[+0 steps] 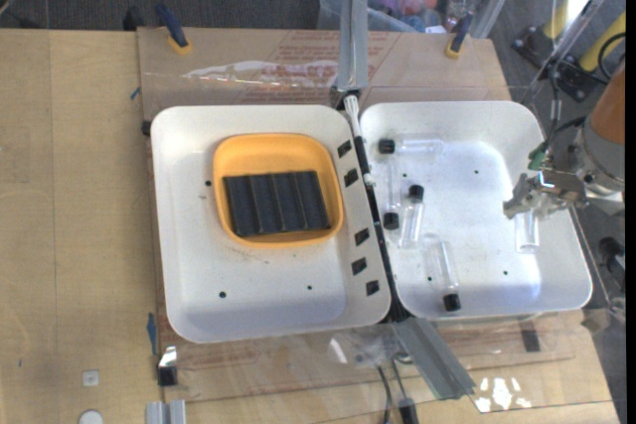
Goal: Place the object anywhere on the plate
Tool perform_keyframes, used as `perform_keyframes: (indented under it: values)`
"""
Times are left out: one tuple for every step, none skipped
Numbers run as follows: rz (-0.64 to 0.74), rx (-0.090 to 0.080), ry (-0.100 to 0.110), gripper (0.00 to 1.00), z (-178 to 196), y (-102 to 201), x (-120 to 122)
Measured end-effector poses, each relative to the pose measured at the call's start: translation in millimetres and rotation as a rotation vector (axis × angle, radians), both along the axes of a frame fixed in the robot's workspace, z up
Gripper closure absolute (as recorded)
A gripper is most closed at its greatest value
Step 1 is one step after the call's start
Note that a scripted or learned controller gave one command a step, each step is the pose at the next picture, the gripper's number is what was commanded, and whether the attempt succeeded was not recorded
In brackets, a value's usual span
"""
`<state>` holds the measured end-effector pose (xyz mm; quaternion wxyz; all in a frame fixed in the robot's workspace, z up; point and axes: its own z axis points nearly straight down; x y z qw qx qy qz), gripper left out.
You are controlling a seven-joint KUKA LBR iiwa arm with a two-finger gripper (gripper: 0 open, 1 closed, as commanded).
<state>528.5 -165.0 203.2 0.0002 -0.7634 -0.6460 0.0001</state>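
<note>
From the camera view, the landmark is the divider point(360, 184) that runs between the two white bins on the bench point(70, 213). Left of the divider lies the left bin point(189, 298), and in it sits the orange plate point(276, 187), squarish with raised edges, carrying a dark ribbed slab point(275, 203) across its middle. Right of the divider lies the right bin point(497, 298), which holds several clear tubes with black caps: one tube near the top point(409, 146) close to the divider, two tubes point(402, 209) just beside it at mid-height, and another tube point(442, 271) lower down with its cap toward the bin's front. The hand point(532, 199) hovers at the far side of the right bin from the divider, and a clear tube point(528, 228) appears to hang upright below it; whether it is truly pinched between the fingers cannot be told, nor can I judge how wide the hand stands. These tubes look light, stiff and smooth, so likely slippery and prone to roll; I would judge a grasp across the body near the cap the steadiest. The plate sits well apart from the hand, across the divider.
</note>
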Motion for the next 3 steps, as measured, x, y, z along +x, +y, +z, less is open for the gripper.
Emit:
perform_keyframes:
  values:
    - [0.226,-0.003,-0.003,1.00,43,-1,65]
    - [0.308,-0.003,-0.003,1.00,66,-5,113]
    - [0.612,-0.005,-0.006,1.00,86,-14,140]
